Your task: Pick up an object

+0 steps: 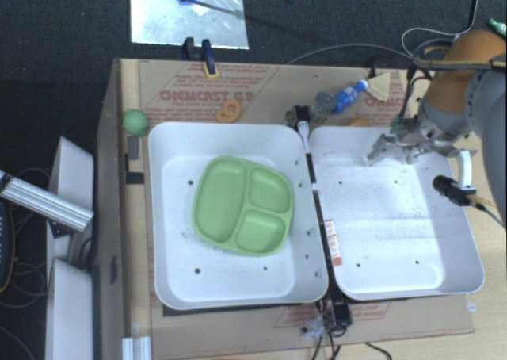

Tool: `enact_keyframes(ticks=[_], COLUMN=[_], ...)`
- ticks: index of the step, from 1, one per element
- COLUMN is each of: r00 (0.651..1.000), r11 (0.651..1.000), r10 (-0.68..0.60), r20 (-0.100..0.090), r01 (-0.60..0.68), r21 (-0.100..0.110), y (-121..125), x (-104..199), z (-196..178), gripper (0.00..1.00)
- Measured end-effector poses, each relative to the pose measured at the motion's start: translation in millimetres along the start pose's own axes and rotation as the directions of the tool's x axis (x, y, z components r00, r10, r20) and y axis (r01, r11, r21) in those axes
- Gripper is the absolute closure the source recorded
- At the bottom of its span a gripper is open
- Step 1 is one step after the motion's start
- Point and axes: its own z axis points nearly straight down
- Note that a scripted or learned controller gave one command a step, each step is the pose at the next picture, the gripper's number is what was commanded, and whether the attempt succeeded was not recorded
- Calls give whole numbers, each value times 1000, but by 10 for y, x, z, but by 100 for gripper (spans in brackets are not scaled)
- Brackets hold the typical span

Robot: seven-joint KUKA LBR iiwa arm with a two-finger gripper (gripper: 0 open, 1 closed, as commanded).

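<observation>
One green tray (242,206), two white bins (170,192).

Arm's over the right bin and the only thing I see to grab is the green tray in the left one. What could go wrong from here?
1. The gripper hovers at the right bin's back edge, far from the green divided plate; closing here would likely grab nothing.
2. The plate lies flat and wide in the left bin; two fingers may slip off its low rim.
3. Crossing over, the arm could catch the raised divider between the bins.
</observation>
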Motion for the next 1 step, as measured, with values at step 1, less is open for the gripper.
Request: enact_keyframes(ticks=[1], r00=[1000], r11=[1000], r10=[1], r20=[-4], r01=[-1], r21=[1], y=[3], x=[-129], z=[-8], gripper=[0])
